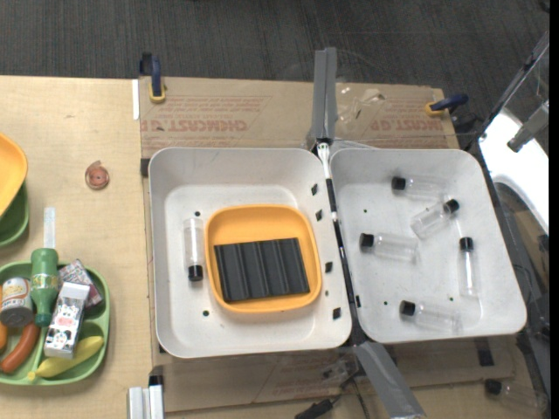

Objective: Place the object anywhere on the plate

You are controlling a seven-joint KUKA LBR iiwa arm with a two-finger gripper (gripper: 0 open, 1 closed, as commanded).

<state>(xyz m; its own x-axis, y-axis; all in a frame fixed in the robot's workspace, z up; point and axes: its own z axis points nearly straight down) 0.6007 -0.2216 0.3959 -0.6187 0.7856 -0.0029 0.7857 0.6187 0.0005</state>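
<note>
Clear plastic was the likeliest source of trouble: five small black-capped vials point(390, 246) lay loose in the right bin point(498, 317), well apart, and a round, see-through tube could easily be missed or squeezed out sideways and sent rolling. A sixth vial point(192, 247) was seen in the left bin point(166, 321), just beside the orange plate point(262, 218) but not on it. A ridged black block point(261, 269) already took up most of the plate, so little bare surface was left for a landing, and a vial might roll off. How far the gripper stood open, or what it held, could not be told.
</note>
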